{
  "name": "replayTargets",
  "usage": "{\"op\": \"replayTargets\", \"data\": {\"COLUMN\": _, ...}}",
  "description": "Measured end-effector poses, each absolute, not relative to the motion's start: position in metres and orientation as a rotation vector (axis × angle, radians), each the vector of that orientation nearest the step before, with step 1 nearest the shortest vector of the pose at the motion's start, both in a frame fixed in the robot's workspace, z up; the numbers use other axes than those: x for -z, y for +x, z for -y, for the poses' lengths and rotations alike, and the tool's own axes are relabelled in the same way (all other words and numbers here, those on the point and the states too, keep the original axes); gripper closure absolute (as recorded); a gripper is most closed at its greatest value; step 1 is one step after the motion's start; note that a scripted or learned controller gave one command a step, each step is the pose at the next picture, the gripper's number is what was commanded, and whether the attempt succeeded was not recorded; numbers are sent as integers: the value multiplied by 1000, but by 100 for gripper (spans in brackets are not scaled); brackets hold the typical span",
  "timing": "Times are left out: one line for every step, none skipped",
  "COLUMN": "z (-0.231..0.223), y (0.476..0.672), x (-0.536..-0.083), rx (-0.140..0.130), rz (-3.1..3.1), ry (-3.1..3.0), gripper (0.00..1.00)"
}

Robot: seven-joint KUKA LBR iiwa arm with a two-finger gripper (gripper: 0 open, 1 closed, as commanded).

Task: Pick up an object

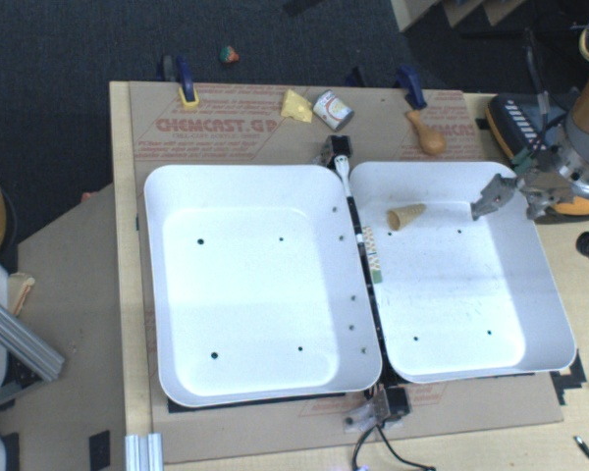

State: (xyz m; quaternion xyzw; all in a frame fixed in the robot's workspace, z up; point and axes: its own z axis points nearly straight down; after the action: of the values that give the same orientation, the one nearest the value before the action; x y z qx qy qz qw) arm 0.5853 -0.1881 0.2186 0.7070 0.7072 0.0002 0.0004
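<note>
Right bin [530, 356] held one cone [405, 216] near its far wall; gripper [493, 202], jaw state indiscernible, hung beside it. Good practice: centre over cone, straddle its width, then descend.

1. A robotics lab or workshop is indicated: two white bins [250, 292] are set on a clamped cardboard sheet [236, 124] over a wooden bench [569, 430].
2. Aluminium framing [20, 346] is seen at left, dark carpet [98, 27] beyond, cables [383, 444] below.
</note>
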Motion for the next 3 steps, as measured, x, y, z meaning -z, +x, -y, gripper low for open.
{"op": "replayTargets", "data": {"z": 209, "y": 568, "x": -373, "rx": -12, "rz": -2206, "ry": 2208, "gripper": 0}}
{"op": "replayTargets", "data": {"z": 207, "y": 568, "x": -373, "rx": -2, "rz": -2217, "ry": 2214, "gripper": 100}}
{"op": "replayTargets", "data": {"z": 226, "y": 530, "x": -446, "rx": -6, "rz": -2210, "ry": 2216, "gripper": 100}}
